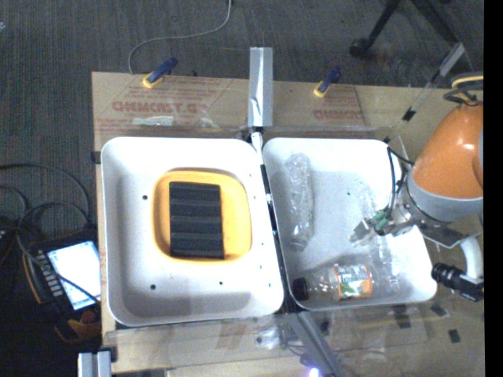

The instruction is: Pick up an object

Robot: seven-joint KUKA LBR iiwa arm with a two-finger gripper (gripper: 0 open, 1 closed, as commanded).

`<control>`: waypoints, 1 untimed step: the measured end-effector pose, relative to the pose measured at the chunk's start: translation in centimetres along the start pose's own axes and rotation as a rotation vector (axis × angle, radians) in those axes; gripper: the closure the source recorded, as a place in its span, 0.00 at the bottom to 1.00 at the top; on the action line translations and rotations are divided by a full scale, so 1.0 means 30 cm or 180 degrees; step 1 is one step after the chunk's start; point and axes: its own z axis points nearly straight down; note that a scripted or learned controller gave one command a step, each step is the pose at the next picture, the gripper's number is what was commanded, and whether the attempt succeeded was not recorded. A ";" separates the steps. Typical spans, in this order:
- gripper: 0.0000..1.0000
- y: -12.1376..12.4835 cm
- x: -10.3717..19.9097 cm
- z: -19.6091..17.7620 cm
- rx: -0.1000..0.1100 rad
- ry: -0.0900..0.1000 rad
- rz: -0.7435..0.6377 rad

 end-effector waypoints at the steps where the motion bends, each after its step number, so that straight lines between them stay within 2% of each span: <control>1: 0.00 0.028 0.066 0.309 -0.0044 -0.0019 -0.0376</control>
